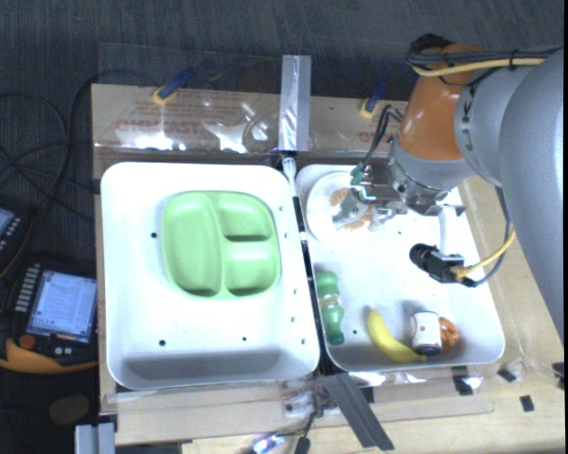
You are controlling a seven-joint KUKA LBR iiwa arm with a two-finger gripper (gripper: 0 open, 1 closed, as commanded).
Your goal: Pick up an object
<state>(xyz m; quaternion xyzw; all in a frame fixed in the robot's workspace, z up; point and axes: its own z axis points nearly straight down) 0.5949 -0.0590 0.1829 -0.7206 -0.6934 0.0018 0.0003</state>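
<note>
In the right bin (483, 296), my gripper (357, 208) hangs low over the far left corner, above a round white plate (320, 214). A small orange-brown object (357, 221) lies on the plate right under the gripper's tip; whether it is touched is unclear. Nearer the front, a green bottle (328, 306) lies along the bin's left wall. A yellow banana (388, 340) lies in the front middle, with a white and orange toy (432, 331) just to its right.
The left bin (133, 348) holds a green divided tray (221, 242). A black connector on a yellow cable (435, 262) hangs from the arm over the right bin's middle. The grey arm and its orange band (435, 121) cover the bin's far right corner.
</note>
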